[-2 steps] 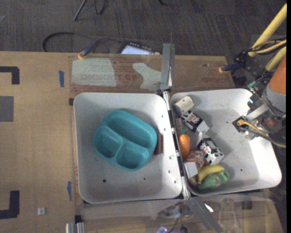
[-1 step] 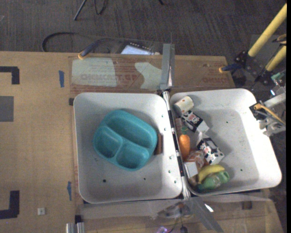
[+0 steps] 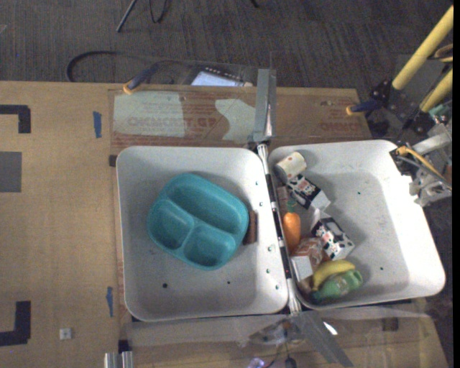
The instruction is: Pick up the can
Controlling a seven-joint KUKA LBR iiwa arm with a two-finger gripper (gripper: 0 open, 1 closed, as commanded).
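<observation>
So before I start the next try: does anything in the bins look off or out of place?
Yes. The right bin's items are all jammed along its left wall: the can on its side, cartons, carrot and banana. In the left bin, the teal tray sits askew.

Bench [image 3: 57, 237]: tan board top, marked with black squares [image 3: 16, 118] and short blue tape strips [image 3: 97, 123]. A paler cardboard sheet [image 3: 187, 115] lay along its far side, printed faintly. Floor [image 3: 237, 36]: dark grey carpet beyond the bench, with a black cable [image 3: 90, 61] looped on it and thin stand legs [image 3: 144, 11] crossing. Light was even and dim, without hard shadows.
</observation>
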